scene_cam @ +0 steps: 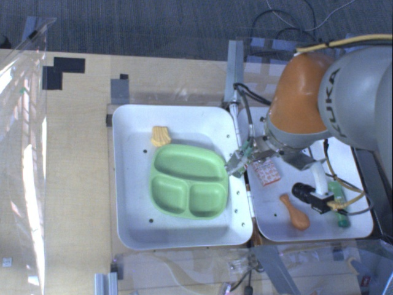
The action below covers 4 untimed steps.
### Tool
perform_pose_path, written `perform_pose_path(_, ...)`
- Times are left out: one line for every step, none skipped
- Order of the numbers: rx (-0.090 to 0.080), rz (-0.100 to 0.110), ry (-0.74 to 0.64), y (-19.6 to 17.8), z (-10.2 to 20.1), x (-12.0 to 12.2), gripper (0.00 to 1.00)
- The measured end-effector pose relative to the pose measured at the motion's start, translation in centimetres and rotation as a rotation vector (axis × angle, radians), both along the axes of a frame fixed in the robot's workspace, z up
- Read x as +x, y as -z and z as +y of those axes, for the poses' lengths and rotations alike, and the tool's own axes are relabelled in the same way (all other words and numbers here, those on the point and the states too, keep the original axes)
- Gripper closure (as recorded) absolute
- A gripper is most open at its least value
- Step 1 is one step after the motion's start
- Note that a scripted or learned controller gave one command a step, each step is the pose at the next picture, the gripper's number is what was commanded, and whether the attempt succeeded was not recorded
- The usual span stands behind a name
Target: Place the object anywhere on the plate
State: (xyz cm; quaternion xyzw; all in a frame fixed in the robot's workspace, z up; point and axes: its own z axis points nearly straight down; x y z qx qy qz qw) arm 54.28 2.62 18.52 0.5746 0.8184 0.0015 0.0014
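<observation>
well, the red-patterned packet (268, 173) lies just beside the hand (238, 163), which hangs by the green plate (184, 183); grip: cannot tell.

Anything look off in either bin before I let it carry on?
Nothing looks spilled or broken. One oddity: the small yellow piece lies on the left bin floor, right by the upper-left rim of the green plate, not on it. The plate itself sits slightly askew in the bin.

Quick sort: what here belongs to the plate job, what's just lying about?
Job: green plate in the left bin; gripper at the plate's right edge.
Lying about: yellow piece beside the plate; orange club-shaped thing, red-patterned card, small green item in the right bin. Which is the object to place: cannot tell.
</observation>
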Motion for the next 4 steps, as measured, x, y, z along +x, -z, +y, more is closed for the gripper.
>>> perform_pose_path(0.0,0.0,0.0,0.0,0.0,0.0,0.0)
perform_pose_path(0.0,0.0,0.0,0.0,0.0,0.0,0.0)
perform_pose_path(0.0,0.0,0.0,0.0,0.0,0.0,0.0)
perform_pose_path(0.001,-0.005,-0.001,-1.1,0.0,0.2,1.0)
